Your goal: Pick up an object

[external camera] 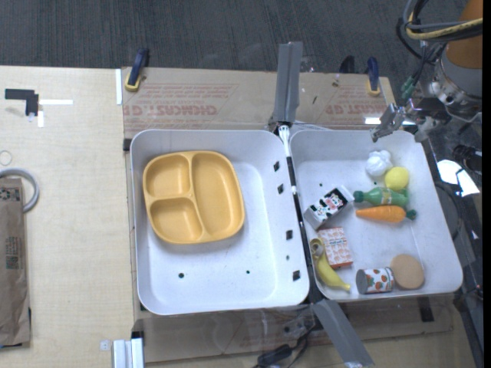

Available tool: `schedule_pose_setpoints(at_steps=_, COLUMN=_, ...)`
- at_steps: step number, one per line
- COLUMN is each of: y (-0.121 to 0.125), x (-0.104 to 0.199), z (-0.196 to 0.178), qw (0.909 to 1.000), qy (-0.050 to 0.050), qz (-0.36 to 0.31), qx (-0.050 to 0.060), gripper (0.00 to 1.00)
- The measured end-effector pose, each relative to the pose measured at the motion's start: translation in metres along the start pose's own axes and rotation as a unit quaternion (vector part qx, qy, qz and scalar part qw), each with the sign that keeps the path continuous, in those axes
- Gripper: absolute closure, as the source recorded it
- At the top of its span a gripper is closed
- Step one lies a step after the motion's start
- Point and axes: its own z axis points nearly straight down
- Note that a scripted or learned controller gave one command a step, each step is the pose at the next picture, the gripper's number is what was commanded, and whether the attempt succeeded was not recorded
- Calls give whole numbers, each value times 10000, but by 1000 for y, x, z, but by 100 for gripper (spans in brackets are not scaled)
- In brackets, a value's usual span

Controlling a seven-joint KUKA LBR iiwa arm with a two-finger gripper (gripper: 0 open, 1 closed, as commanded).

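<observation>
Crowding the right bin point(437, 228) — 1 carrot point(381, 214), 1 banana point(328, 271), 1 lemon point(397, 178), 1 can point(375, 280); gripper point(387, 123) at its far edge, grip unclear.

White bins: two, side by side – left bin point(153, 282) and right bin point(441, 228).

Left bin contents:
- Yellow divided plate point(193, 197), three compartments: one.

Right bin contents, nine items:
- White crumpled object point(378, 162): one.
- Lemon point(397, 178): one.
- Green bottle point(380, 197), lying on its side: one.
- Carrot point(380, 214): one.
- Small black-and-white carton point(327, 206): one.
- Small pink box point(336, 248): one.
- Banana point(328, 271): one.
- Can with red label point(375, 280), on its side: one.
- Round tan disc point(408, 271): one.

Blue clamps at the far edge: two, left clamp point(138, 67) and right clamp point(373, 75).
</observation>
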Motion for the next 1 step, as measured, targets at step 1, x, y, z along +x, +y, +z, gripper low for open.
schedule_pose_setpoints(at_steps=1, y=-91, x=-19, z=68, qw=9990, qy=0, qz=-456, qx=4, gripper=0)
